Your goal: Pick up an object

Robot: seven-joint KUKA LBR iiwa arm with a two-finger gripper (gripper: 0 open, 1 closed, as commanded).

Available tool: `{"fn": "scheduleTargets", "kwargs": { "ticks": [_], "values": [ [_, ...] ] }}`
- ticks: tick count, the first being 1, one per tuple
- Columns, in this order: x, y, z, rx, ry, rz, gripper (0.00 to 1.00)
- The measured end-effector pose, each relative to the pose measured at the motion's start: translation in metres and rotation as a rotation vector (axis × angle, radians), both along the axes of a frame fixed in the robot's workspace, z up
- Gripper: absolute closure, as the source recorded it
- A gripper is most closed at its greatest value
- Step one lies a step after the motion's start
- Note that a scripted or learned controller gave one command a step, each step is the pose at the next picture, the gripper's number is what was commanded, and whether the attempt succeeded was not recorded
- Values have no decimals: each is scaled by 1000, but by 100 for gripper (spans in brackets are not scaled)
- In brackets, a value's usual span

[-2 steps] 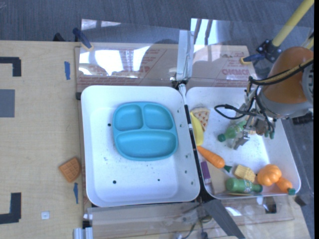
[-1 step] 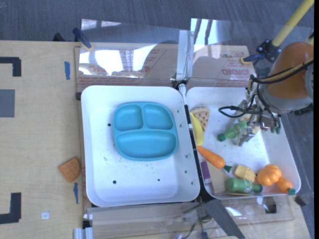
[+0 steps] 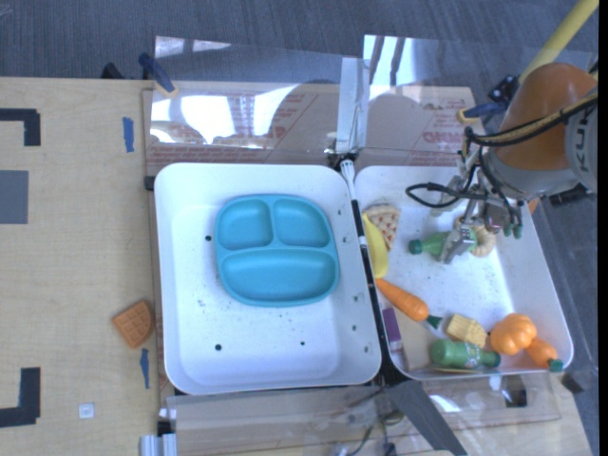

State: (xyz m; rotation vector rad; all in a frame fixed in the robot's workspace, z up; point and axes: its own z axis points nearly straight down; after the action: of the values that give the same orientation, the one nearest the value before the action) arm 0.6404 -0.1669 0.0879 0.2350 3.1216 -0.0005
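Note:
My gripper [image 3: 462, 242] hangs low over the upper part of the right bin [image 3: 532, 283], below the orange wrist band. A small green object [image 3: 426, 246] lies right at its left side, touching or nearly touching it. A pale beige item [image 3: 484, 243] sits just to its right. Further down the bin lie a carrot [image 3: 404, 301], a yellow corn piece [image 3: 465, 329], a green bottle [image 3: 461, 353] and an orange pumpkin-like toy [image 3: 513, 333]. A pizza slice [image 3: 384, 222] and a yellow banana-like piece [image 3: 376, 248] rest by the bin's left wall.
The left bin [image 3: 190, 350] holds a blue divided plate [image 3: 275, 249]. A waffle-like brown piece [image 3: 134, 323] lies on the wooden bench left of the bins. A purple item [image 3: 391, 326] sits along the divider. Black cables loop near the wrist [image 3: 432, 196].

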Motion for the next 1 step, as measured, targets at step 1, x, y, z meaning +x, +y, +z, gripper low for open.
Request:
{"fn": "scheduleTargets", "kwargs": {
  "ticks": [1],
  "values": [
    [-19,80,1,4,0,-18,0]
  ]
}}
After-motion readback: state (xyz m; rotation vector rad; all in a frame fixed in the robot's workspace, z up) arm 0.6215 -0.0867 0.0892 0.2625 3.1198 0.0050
